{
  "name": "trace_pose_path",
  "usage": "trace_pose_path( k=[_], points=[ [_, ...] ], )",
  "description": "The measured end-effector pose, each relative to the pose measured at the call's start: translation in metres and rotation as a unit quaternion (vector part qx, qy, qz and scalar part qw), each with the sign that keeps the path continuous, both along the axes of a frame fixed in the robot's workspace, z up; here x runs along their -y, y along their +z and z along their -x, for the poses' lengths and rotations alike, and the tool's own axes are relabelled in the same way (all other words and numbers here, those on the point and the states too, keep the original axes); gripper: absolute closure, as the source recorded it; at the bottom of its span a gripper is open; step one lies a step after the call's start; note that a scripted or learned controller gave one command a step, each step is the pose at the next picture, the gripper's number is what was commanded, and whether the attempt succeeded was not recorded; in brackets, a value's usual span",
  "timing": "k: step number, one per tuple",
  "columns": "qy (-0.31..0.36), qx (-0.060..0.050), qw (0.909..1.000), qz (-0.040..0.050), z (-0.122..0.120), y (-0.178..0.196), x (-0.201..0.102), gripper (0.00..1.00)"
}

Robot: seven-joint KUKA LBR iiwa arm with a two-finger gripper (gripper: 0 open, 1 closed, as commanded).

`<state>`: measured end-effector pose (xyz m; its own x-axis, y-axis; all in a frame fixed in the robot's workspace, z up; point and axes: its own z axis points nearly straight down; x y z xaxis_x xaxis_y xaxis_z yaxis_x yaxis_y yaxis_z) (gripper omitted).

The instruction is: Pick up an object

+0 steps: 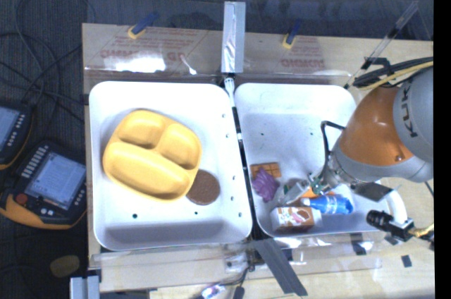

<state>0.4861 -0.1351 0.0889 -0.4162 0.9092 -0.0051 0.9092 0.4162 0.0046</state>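
My gripper (310,186) reaches down into the right bin (296,107) from under the orange wrist, near the bin's front. Around it lie several small objects: a purple crumpled piece (265,183), a small orange-brown packet (266,169), a blue-and-white bottle (331,205) on its side, and a brown-labelled carton (293,218). The gripper tip sits just above the bottle and beside a grey-green item (292,188). The wrist hides part of the bin behind it.
The left bin (113,96) holds a large yellow bread-shaped object (150,153) and a brown disc (204,187) at its front right. A metal divider (233,37) stands between the bins at the back. Pendants and cables lie left of the bench.
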Motion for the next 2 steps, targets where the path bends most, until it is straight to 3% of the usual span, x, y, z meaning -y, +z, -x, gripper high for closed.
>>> trace_pose_path(
  k=[1,2],
  points=[
    [0.001,0.006,1.0000,-0.0007,-0.004,0.011,-0.001,1.00],
    [-0.075,-0.004,0.9971,-0.0010,-0.076,0.094,-0.085,1.00]
  ],
)
